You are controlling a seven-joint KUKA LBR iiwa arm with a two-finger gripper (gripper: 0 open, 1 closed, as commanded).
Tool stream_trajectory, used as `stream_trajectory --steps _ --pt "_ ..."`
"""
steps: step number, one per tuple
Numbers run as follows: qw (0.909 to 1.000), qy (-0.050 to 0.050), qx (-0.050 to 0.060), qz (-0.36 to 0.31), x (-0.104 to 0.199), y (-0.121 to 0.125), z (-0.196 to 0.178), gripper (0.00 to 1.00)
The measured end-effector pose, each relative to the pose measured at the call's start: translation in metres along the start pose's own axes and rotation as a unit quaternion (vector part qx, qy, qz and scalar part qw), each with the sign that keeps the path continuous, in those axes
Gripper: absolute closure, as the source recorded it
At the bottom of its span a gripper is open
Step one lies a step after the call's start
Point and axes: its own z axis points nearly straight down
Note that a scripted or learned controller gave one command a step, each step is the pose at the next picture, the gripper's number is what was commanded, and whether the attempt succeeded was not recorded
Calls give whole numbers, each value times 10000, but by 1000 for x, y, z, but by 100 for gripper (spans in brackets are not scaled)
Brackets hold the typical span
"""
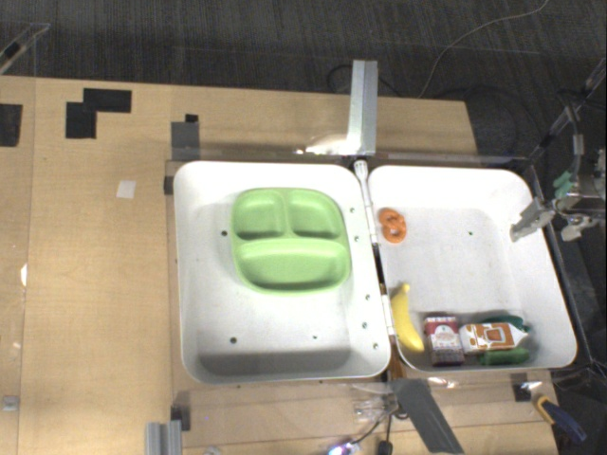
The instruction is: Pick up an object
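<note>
Tray (288, 239) in left bin (199, 282); banana (406, 317) in right bin (493, 197).

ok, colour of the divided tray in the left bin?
Light green tray, seen in the camera view.

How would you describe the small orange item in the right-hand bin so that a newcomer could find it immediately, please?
Start at the right bin, the one without the green divided plate. Follow its left wall towards the far end, well beyond the banana and the packaged items along the near edge. There lies the small orange ring-shaped piece, alone, the only orange and round object in that bin.
</note>
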Motion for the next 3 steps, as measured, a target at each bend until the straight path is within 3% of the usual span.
stream_trajectory --steps 1,2,3 --pt "9992 -3 -9 -406 -12 -21 12 0" --pt "9957 -2 -9 -930 3 -43 17 0" --pt "9893 0 -8 -1459 23 -21 49 0"
